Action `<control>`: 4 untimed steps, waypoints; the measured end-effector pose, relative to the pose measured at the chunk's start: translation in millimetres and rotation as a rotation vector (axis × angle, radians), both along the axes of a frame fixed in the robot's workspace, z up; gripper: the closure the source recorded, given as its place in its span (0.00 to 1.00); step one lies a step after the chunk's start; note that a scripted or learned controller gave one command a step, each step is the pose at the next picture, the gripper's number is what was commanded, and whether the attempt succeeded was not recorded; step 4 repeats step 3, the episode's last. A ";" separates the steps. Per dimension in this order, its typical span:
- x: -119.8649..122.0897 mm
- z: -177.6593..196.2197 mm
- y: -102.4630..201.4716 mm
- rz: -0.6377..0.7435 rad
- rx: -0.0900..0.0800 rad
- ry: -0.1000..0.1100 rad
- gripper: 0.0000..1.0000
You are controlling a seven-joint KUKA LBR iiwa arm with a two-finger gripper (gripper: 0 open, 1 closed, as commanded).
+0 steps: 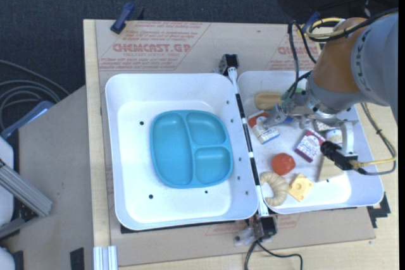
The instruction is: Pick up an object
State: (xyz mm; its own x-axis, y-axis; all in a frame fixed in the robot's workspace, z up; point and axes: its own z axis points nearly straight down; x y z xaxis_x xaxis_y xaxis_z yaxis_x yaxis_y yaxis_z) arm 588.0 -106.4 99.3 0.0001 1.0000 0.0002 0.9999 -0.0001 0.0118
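Blue divided tray [190, 148], one, in left bin [126, 98]; right bin [361, 196] holds about six items; claw [297, 112] state: cannot tell.

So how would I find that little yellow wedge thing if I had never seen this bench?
Look in the right-hand shallow white bin, the one under the grey arm, not the bin holding the blue divided plate. Go to its near edge: the small yellow cheese-like wedge lies beside a pale curled pastry-shaped toy, below a round red-orange piece. It alone is yellow and angular.

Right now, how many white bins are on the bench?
2. One shallow white plastic bin sits left, holding a blue divided plate. The other white bin sits right, under the arm.
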 end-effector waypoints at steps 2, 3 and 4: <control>62.7 -5.1 10.4 -0.001 -0.001 0.021 1.00; 47.1 86.5 88.0 0.002 0.001 0.009 1.00; 47.1 86.5 88.0 0.002 0.001 0.009 1.00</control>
